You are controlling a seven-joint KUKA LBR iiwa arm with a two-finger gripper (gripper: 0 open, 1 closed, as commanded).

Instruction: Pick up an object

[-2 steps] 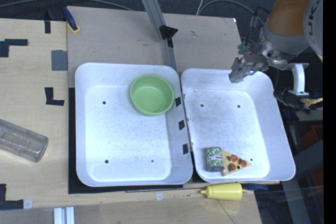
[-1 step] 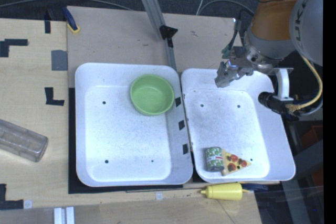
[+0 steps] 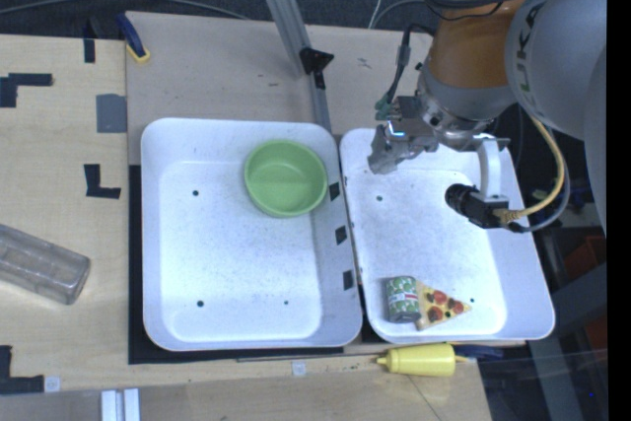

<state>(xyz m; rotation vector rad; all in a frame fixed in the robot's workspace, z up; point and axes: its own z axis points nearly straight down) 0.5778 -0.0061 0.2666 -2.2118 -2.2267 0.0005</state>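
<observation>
From the overhead camera view, you are looking down on two white bins sitting side by side on the table. Take the right bin as your landmark. The arm comes in over its far edge, and the gripper hangs just above that bin's far-left corner, close to the wall it shares with the left bin. You cannot tell from this angle whether the fingers are spread or closed, and nothing is visible between them.

Inside the right bin, near its front edge, you will find a small green can lying on its side, touching a pizza-slice toy on the side away from the left bin. Both lie well apart from the gripper, at the opposite end of the bin.

Just outside the right bin's front rim, a yellow squeeze bottle lies on its side on the table.

To the left of the right bin, the left bin holds a green bowl, upright, near its far-right corner.

Well beyond the left bin, near the table's left edge, a clear plastic container lies on its side.
</observation>
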